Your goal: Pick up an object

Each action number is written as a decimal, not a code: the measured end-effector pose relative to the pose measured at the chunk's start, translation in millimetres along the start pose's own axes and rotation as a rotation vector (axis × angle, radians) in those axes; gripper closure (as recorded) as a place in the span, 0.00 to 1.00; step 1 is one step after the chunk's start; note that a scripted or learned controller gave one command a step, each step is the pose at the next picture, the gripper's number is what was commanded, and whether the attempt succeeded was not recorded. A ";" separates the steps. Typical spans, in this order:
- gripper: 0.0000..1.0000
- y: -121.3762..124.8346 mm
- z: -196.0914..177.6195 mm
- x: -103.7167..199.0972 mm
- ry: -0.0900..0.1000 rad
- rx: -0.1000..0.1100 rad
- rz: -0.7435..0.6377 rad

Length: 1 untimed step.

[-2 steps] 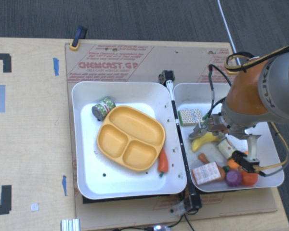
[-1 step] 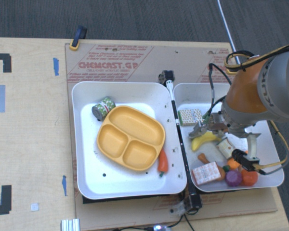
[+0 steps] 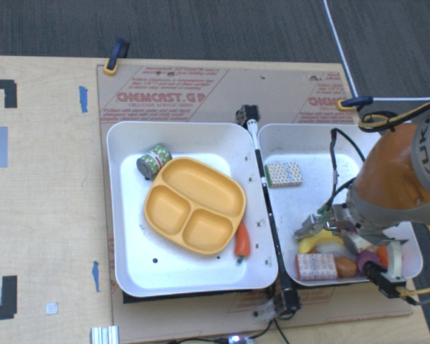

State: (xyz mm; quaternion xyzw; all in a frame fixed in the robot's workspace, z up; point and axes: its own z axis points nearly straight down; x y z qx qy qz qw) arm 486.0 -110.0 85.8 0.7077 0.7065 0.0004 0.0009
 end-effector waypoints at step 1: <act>1.00 2.4 -10.8 -0.2 -0.002 -0.008 0.000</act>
